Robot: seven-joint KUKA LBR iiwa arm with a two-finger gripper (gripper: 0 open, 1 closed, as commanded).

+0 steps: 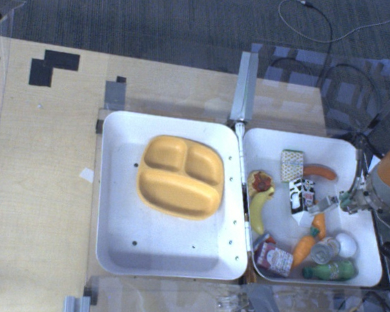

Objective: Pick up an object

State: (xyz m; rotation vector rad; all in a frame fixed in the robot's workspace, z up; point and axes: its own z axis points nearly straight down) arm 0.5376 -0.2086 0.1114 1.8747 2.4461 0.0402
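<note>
Objects such as the banana (258,205), carrot (305,244) and green bottle (330,271) are all lying in the right bin (363,270); nothing is being lifted. Whether the tool (349,200), hovering at its right rim, is released or clenched, I cannot tell.

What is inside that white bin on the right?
The right bin holds a banana, an orange carrot, a sausage, a green bottle, a black-and-white carton and a red packet. Whatever lies under the claw is hidden.
</note>
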